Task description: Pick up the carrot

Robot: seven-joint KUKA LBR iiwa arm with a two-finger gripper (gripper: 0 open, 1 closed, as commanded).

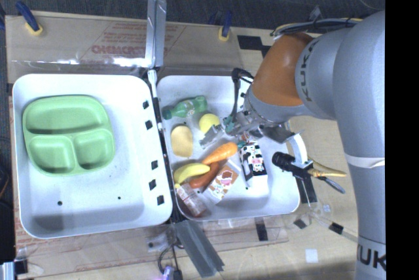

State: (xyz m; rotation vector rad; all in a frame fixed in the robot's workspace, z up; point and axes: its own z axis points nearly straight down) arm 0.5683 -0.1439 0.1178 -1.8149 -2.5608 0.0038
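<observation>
left bin (pixel 39 207): holds a green tray (pixel 69 133) with three compartments, nothing on it; no part in this task.
divider: the two bins touch along the middle, black tabs on the seam; a sweep leftward could catch there.
right bin (pixel 196 86): crowded; green bottle (pixel 185 106) at top, lemon (pixel 209 122) just below it, pale potato (pixel 182 140) to its left, banana (pixel 190 172) lower down, a packet (pixel 222 183) and a cow-print box (pixel 252 161) nearby.
carrot (pixel 219 154): lies tilted in the middle of the right bin, thick end up-right, tip down-left toward the banana; lemon just above, box just to its right, packet under its lower end.
hand (pixel 219 130): low over the bin, just above the carrot's thick end and beside the lemon; wrist hides most of it; cannot tell how far open it is; nothing seen in it.
risk 1: fingers may come down on the lemon or box rather than the carrot, since all three are packed close.
risk 2: carrot is round and slanted, so a pinch near the thick end could make it roll or pivot out.
risk 3: a push may shove the carrot into the banana and packet, wedging it.
arm (pixel 340 50): bulky, covers the bin's right side; grasp hard to check from here.
</observation>
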